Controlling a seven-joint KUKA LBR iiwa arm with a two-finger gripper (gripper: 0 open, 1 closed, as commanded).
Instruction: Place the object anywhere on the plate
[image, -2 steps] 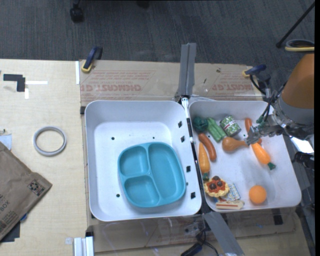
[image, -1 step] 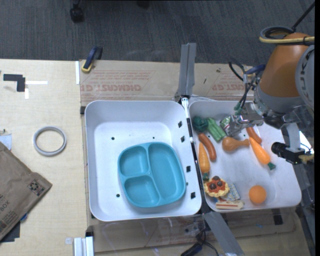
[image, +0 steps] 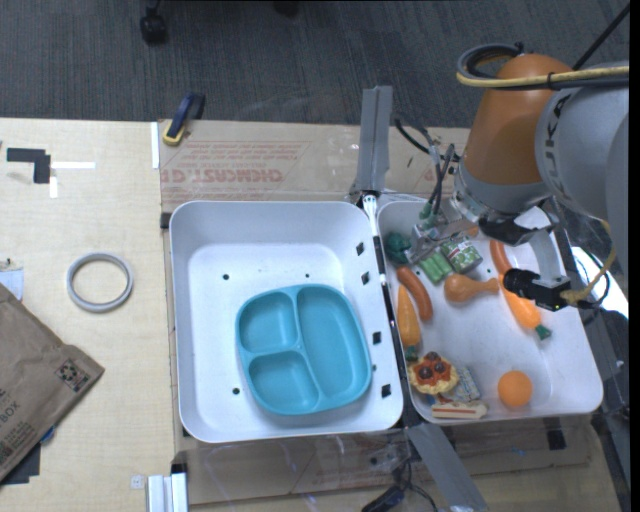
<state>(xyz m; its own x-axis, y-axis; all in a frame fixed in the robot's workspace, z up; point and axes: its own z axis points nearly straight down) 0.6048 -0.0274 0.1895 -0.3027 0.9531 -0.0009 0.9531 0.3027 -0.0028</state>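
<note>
A blue three-compartment plate (image: 300, 347) lies in the left white bin (image: 200, 300) with nothing on it. My gripper (image: 437, 238) hangs low over the far left corner of the right bin (image: 575, 370), below the orange wrist band. Directly under it are a green ridged toy (image: 437, 267) and a small green-and-white can (image: 464, 255). A dark green piece (image: 398, 244) sits just to its left. I cannot make out anything held in the gripper.
The right bin also holds a red sausage (image: 416, 293), a yellow-orange piece (image: 408, 319), an orange gourd (image: 470, 289), a carrot (image: 522, 306), an orange ball (image: 514, 389), a small pizza (image: 433, 372) and a wafer (image: 458, 407). A tape ring (image: 100, 281) lies on the bench at left.
</note>
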